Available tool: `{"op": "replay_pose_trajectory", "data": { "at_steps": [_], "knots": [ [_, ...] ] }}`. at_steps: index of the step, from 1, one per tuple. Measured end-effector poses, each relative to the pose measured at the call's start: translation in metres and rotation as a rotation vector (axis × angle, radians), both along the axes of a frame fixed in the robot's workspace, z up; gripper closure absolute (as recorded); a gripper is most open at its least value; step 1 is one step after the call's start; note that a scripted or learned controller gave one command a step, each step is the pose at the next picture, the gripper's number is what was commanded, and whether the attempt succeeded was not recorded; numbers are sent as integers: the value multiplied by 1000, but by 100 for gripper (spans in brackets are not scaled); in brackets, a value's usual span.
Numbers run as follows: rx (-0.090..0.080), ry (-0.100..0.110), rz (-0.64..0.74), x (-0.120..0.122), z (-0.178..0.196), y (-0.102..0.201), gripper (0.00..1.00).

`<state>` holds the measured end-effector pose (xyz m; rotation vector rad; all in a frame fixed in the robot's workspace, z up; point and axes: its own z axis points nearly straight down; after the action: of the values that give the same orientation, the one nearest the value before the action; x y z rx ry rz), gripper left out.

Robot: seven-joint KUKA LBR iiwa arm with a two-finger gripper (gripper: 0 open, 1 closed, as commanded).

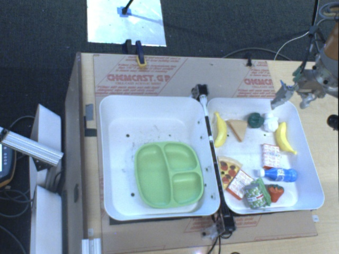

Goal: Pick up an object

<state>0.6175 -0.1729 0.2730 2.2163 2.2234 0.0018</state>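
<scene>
**Gripper spread and empty at far edge of right bin**

Obscured or unclear: the arm is cut off at the picture's right edge, so little beyond the wrist and gripper (pixel 294 95) can be seen. The gripper's two fingers stand apart with nothing between them. A small white item (pixel 271 124) just below the gripper, touching a dark green round piece (pixel 256 119), is too blurred to identify. The packets further from the gripper carry print too small to read.

Count: two white bins — the right bin (pixel 310 157) under the gripper, the left bin (pixel 114 142) well away to its left. One green divided plate (pixel 169 174) with three compartments lies in the left bin. In the right bin: two bananas, one (pixel 286 137) just below the gripper, the other (pixel 220 129) by the dividing wall; one tan wedge (pixel 238 129); one pizza slice (pixel 229 171); one blue-labelled bottle (pixel 278 174); one red piece (pixel 276 192).

Legible writing: the board (pixel 159 74) beneath the bins repeats a red mark, seemingly "CHEMCAST GP".
</scene>
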Motion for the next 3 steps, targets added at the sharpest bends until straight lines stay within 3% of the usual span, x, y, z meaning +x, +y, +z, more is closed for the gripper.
{"op": "replay_pose_trajectory", "data": {
  "at_steps": [1,2,3],
  "knots": [
    [2,3,1,16,-102,43,0],
    [2,4,-2,-52,-183,76,0],
    [0,-1,0,15,-188,74,0]
  ]
}}
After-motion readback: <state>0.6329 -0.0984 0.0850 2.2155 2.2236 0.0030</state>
